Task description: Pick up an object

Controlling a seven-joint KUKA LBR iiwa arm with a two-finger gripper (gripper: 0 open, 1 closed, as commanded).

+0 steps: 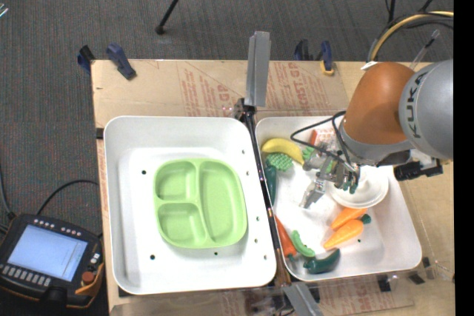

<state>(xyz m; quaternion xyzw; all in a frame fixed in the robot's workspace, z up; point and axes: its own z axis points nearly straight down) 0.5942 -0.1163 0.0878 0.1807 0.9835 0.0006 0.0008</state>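
In the right-hand bin: arm reaching in from the right, over scattered toy food.
Gripper (pixel 317 192): hanging above bare bin floor, fingers slightly spread, nothing between them.
Right bin (pixel 404 251): holds all the candidate objects.
Banana (pixel 281 148): yellow, near the dividing wall, just up-left of the gripper.
Small white bowl (pixel 363 192): just right of the gripper, partly under the wrist.
Carrots (pixel 346 227): two orange pieces, below the bowl, lying close together.
Green pieces (pixel 320 261): along the bin's front edge, crowded with another orange piece.
Left bin (pixel 118 159): holds a green divided plate (pixel 200 202).
Step in hand: choosing and closing on one item.
Advice: probably best to centre over a lone piece such as the banana, align the fingers across its narrow side, and descend straight, avoiding the bowl rim.
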